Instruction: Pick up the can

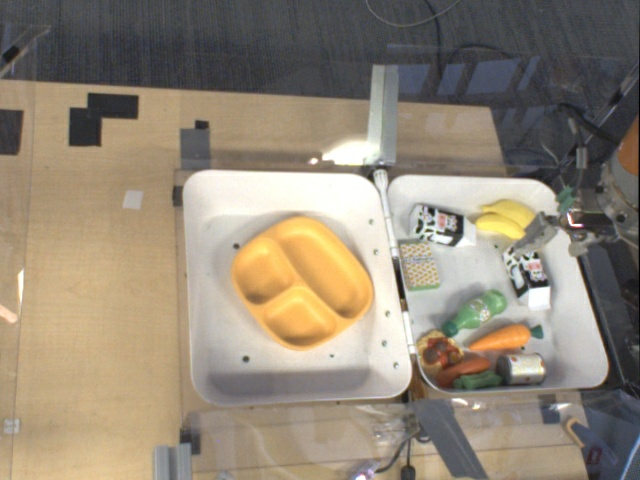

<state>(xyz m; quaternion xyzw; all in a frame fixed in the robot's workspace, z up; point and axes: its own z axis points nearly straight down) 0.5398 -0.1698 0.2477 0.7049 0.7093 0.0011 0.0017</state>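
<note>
The can (pixel 521 369) is a small silver cylinder with a dark end, lying on its side in the near right corner of the right bin (pixel 590 353). It rests just below a carrot (pixel 500 339). My gripper (pixel 558 239) hangs over the far right part of that bin, beside a banana (pixel 505 218) and above a cow-patterned carton (pixel 527 273). Its fingers stand apart with nothing between them. The can lies well toward the near side from the gripper.
The right bin also holds a second cow-patterned carton (pixel 437 225), a green patterned packet (pixel 420 265), a green bottle (pixel 475 311) and mixed toy food (pixel 445 353) by the can. A yellow divided plate (pixel 300 280) fills the left bin (pixel 210 368).
</note>
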